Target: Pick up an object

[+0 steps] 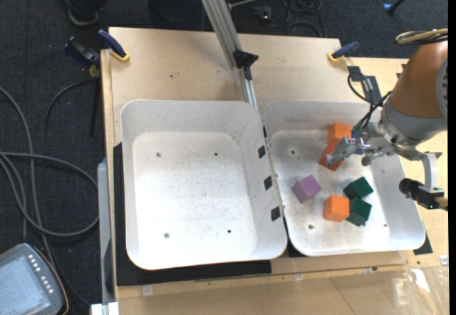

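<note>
The left bin point(189, 178) sits bare; everything's in the right bin point(399, 239). A purple cube point(306, 188), an orange cube point(336, 208), two dark green blocks point(358, 188). Further right, the gripper point(340, 152) is down against an orange-red block point(336, 137) near the back wall. Is it gripping? I can't tell: the arm point(420, 96) crowds that spot. An off-centre pinch could squirt the block away. Its lower half is hard to read.
</note>
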### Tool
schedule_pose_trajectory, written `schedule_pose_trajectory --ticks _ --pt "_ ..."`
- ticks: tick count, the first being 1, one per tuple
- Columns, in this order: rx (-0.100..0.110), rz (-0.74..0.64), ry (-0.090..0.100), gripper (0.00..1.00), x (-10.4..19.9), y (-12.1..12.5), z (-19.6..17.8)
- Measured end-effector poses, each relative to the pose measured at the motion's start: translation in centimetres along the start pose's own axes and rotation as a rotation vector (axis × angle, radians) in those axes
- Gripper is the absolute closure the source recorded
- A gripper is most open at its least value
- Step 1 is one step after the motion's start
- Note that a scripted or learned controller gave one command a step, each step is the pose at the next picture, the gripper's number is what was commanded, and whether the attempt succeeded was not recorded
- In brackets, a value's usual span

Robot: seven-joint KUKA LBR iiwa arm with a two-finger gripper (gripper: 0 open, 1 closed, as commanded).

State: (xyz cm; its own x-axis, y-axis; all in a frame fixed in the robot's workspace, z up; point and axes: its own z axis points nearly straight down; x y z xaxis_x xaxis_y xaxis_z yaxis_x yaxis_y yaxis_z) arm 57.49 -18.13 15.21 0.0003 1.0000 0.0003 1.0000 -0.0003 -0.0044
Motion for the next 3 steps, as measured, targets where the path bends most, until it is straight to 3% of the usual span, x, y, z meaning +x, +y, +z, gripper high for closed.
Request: schedule_pose_trajectory --ticks 1,2,3 --pt "0.001 0.0 0.001 0.0 0.1 -0.1 5.4" --pt "-0.006 0.0 -0.001 1.0 0.0 0.1 4.0" --pt "-0.01 0.001 -0.003 1.0 -0.6 -0.6 -1.8"
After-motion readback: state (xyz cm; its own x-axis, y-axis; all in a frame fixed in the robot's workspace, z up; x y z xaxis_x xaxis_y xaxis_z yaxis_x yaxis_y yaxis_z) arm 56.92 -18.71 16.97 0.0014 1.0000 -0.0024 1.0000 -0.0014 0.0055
